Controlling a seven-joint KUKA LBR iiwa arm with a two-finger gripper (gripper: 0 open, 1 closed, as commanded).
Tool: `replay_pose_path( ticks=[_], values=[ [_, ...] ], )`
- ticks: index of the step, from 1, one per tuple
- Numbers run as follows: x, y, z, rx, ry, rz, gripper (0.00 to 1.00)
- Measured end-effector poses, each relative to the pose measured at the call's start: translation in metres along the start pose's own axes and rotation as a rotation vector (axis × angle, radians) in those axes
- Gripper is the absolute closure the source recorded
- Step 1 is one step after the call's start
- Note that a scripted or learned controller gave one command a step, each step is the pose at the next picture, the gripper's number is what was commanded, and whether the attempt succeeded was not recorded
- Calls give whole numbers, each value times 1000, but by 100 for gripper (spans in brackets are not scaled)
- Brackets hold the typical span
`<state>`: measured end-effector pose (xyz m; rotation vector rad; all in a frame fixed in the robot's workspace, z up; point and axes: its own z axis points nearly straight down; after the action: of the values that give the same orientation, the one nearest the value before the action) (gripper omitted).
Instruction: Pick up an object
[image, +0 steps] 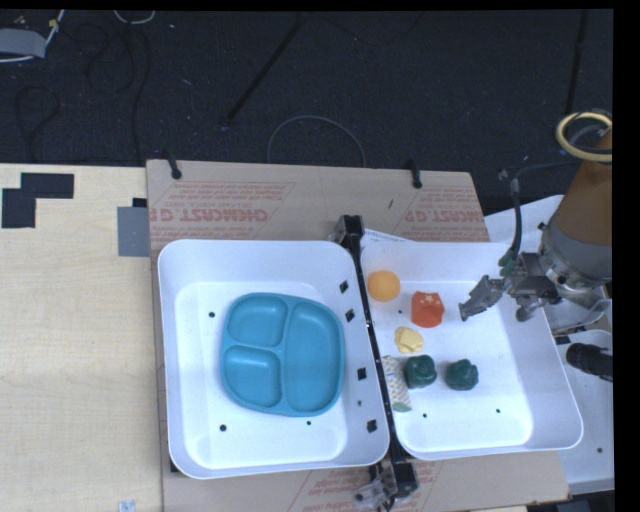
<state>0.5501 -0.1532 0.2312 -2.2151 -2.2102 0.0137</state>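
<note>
camera view, from above: two shallow white plastic bins side by side. the left bin (190, 300) holds one blue three-compartment plate (282, 352) with bare floor all round it. the right bin (545, 400) holds five small things bunched near its left wall: one orange ball (383, 286), one red block (427, 308), one yellow lump (408, 339) and two dark green lumps (419, 372) (461, 375). the two-finger gripper (490, 295) hangs spread and holding nothing over the bin's open right half, just right of the red block. the grey arm (585, 230) is cut off at the right.
</note>
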Motion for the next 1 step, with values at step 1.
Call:
replay_pose_path(
  ticks=[1],
  values=[
    [0, 2, -7, -13, -3, -2, 0]
  ],
)
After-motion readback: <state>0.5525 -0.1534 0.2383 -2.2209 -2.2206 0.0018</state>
